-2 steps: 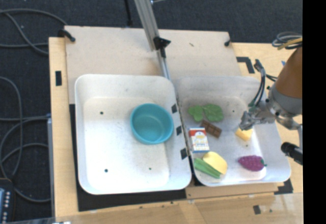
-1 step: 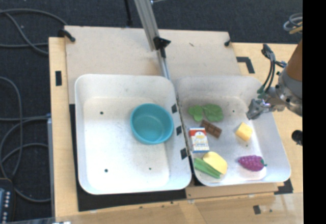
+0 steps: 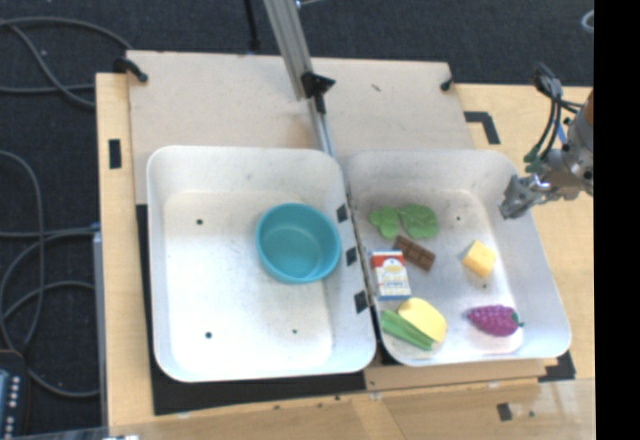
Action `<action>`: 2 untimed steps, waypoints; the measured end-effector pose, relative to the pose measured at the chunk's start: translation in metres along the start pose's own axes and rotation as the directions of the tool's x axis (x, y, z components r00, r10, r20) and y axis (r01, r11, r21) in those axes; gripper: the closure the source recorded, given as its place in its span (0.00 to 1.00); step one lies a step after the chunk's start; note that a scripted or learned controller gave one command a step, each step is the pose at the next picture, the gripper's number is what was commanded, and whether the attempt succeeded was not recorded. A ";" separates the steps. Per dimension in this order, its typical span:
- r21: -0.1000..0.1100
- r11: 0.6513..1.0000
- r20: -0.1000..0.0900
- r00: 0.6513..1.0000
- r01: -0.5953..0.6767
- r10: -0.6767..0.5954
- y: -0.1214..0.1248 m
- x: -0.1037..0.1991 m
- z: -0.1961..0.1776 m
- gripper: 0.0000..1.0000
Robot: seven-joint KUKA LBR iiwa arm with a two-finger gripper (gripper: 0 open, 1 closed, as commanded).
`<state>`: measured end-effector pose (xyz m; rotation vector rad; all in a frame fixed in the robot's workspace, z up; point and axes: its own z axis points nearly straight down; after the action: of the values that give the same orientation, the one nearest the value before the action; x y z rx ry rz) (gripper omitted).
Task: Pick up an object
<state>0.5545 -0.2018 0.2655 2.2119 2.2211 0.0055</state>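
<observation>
The wooden bench (image 3: 250, 98) carries two shallow white bins side by side, with a slanted aluminium rail (image 3: 280, 8) rising from behind their shared edge. The left bin (image 3: 180, 328) holds a teal bowl (image 3: 297, 243), upright and sitting toward the bin's right half, near the divider. The right bin (image 3: 530, 268) holds the small toys: green leafy pieces (image 3: 404, 221) near its back left; just in front of them a brown chocolate bar (image 3: 414, 254), its long axis running diagonally from back left to front right; beside that a small red and white carton (image 3: 391, 275) standing lengthwise front to back, its printing too small to read; a yellow corn cob (image 3: 424, 318) with a green husk (image 3: 400, 328), lying at the front left with its long axis running diagonally, the husk along its front-left side; a purple bunch of grapes (image 3: 493, 320) at the front right, lying roughly left to right; and a yellow cheese wedge (image 3: 480, 259) toward the right wall, apart from the others. The arm comes in at the right edge, only its wrist end visible with cables above it, and the gripper (image 3: 520, 196) hangs over the back right corner of the right bin, pointing down and to the left, well apart from every toy. Nothing shows between its fingers, and whether they are spread or closed cannot be told at this size.
</observation>
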 end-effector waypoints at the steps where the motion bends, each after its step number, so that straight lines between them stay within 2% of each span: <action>1: 0.004 1.000 -0.003 1.000 0.003 -0.003 0.002 0.047 -0.001 1.00; 2: 0.006 1.000 -0.002 1.000 0.002 -0.002 -0.007 0.102 0.012 1.00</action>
<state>0.5472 -0.1001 0.2536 2.2140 2.2272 0.0007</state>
